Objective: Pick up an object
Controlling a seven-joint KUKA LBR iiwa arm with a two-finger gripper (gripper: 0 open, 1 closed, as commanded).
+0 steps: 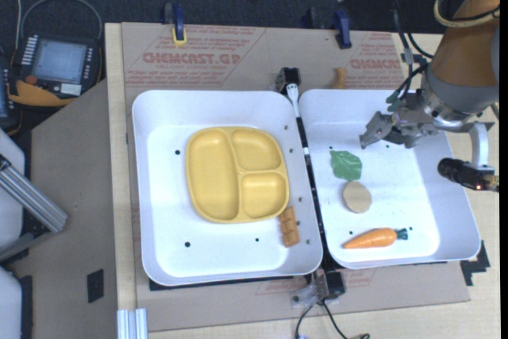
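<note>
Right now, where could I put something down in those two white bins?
Left bin: bare floor left of the yellow plate. Right bin: bare right of the green piece, cookie and carrot. Crowded at that column, under the tool.

Bare floor rings the green piece, beige disc and carrot.

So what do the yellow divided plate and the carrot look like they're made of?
Yellow divided plate: probably moulded plastic, going by its even colour, rounded compartment ridges and soft sheen. Carrot: likely a plastic or rubber toy; its orange is uniform and smooth, with a small green stub. Neither is certain.
</note>
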